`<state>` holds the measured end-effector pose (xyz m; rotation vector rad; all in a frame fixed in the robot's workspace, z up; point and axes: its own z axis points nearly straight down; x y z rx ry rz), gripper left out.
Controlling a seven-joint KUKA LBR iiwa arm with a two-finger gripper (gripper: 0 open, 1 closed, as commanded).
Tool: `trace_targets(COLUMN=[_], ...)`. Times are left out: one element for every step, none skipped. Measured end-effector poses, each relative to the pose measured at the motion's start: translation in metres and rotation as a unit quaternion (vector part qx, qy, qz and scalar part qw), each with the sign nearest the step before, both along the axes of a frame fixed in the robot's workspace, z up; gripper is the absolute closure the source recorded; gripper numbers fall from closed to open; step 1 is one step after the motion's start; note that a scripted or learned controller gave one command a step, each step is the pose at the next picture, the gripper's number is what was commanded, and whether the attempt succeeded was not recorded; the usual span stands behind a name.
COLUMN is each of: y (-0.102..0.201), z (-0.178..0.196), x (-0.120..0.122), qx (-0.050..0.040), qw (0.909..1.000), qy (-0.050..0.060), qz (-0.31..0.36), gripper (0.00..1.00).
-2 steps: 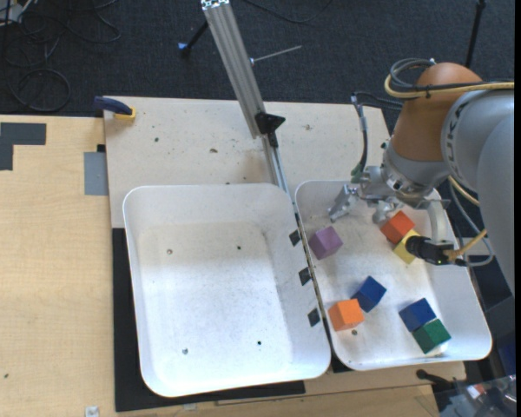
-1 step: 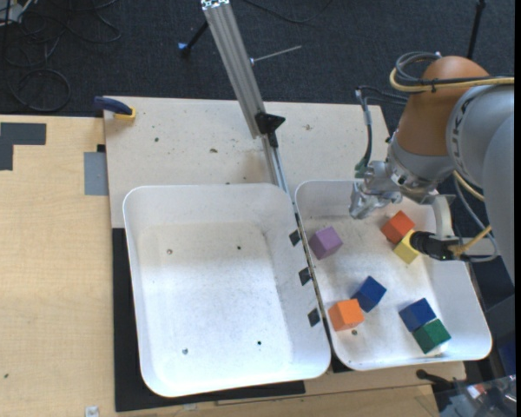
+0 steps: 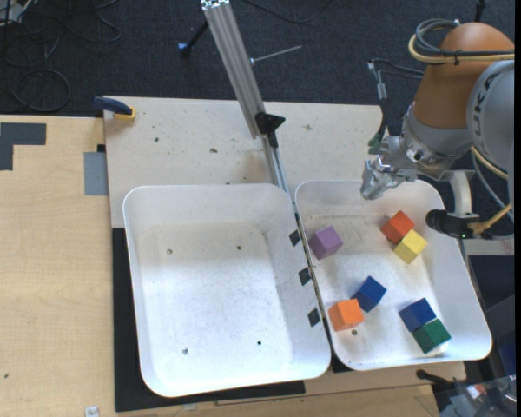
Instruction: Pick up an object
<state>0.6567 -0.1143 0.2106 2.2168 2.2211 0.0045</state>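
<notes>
Nearest the camera, the right bin (image 3: 469, 320) holds a green block (image 3: 432, 334) touching a blue block (image 3: 416, 313); an orange block (image 3: 346, 314) touches another blue one (image 3: 371, 291). Farther back lie a purple block (image 3: 326, 241) and a red block (image 3: 398, 227) against a yellow one (image 3: 410, 248). My gripper (image 3: 378, 183) hovers over the far rim, carrying nothing; finger state: I cannot tell. Pick not yet begun.

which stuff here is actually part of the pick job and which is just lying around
Belongs to the job: gripper; right bin with purple block, red block, yellow block, two blue blocks, orange block, green block.

Lying about: left bin, aluminium rail, blue-handled clamp, floor cables.
</notes>
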Motion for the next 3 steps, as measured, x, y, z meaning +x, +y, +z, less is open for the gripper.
trace_targets(y=[-0.002, 0.047, 0.092], z=[0.033, 0.040, 0.044], x=[0.000, -0.025, -0.054], qx=[0.0000, 0.0013, 0.0015], qw=[1.0000, 1.0000, 1.0000], qy=[0.001, 0.004, 0.005], qz=[0.000, 0.001, 0.001], gripper=[1.00, 1.00, 1.00])
